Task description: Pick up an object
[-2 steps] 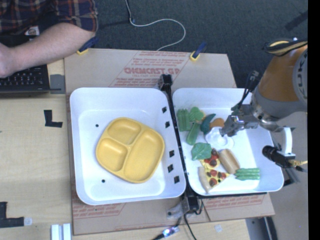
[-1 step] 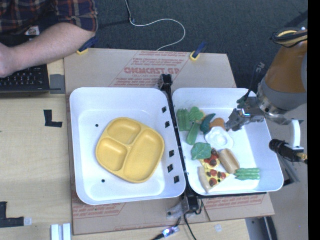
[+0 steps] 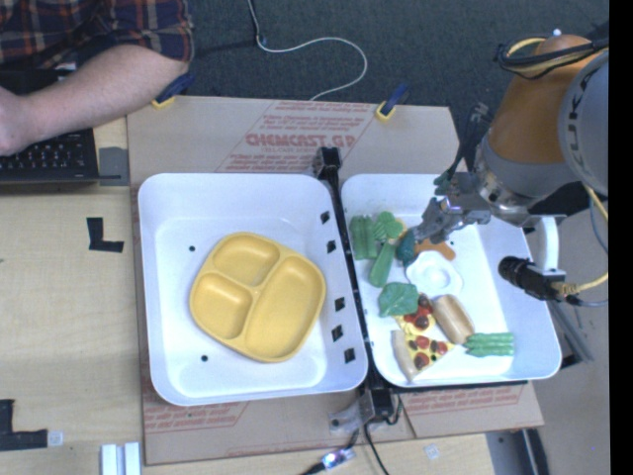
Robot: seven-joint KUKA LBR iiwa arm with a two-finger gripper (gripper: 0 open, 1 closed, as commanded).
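Nearest the camera, at the front edge of the right bin [image 3: 534, 369], lie a pizza slice [image 3: 417, 350] and a green bean pod [image 3: 490, 343], with a hot dog [image 3: 454, 317] just behind them. Starting from the end effector [image 3: 435, 228]: it hangs low over the rear half of that bin, reaching in from the bench's right edge, and whether it is parted or closed cannot be told, since the dark tip blurs into the toys beneath it. Touching or just under the tip sits a teal piece [image 3: 406, 248], with an orange piece [image 3: 441, 250] beside it and a fried egg [image 3: 434, 274] just toward the front. Green vegetables [image 3: 376, 236] lie a little further toward the divider between the bins, their long axes running roughly front to back. I judge the teal piece the likeliest target, lying slightly left and forward of the tip. Further out, the left bin [image 3: 163, 295] carries a yellow divided plate [image 3: 258, 296], well apart from the arm.
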